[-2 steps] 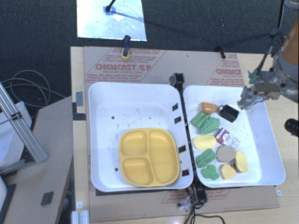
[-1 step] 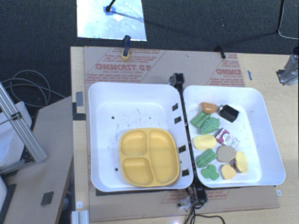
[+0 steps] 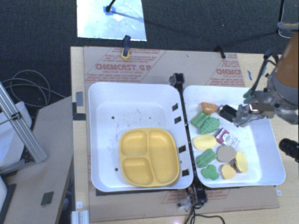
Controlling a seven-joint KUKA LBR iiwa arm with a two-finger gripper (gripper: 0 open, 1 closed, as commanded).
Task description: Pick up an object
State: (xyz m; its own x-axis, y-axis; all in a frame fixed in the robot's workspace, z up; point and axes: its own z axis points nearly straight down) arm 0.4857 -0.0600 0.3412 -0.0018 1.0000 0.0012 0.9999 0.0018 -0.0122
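Observation:
The right white bin [image 3: 268,146] holds several toy food pieces. An orange piece [image 3: 209,108] lies at its upper left, with ridged green pieces [image 3: 204,121] just below. Further down are a pale yellow piece [image 3: 204,142], a pink and white packet [image 3: 224,136], a grey-brown disc [image 3: 226,153], a yellow slice [image 3: 241,161], an orange-yellow piece [image 3: 228,171] and two more green pieces [image 3: 205,157] [image 3: 210,172]. My gripper [image 3: 242,115] hangs low over the bin's upper middle, right of the orange piece. A small black part [image 3: 227,112] sits at its left tip.
The left white bin [image 3: 105,106] holds a yellow divided plate [image 3: 149,155]. A black divider strip [image 3: 183,125] runs between the bins. The grey arm with its orange band [image 3: 285,73] comes in from the right above the right bin's far corner.

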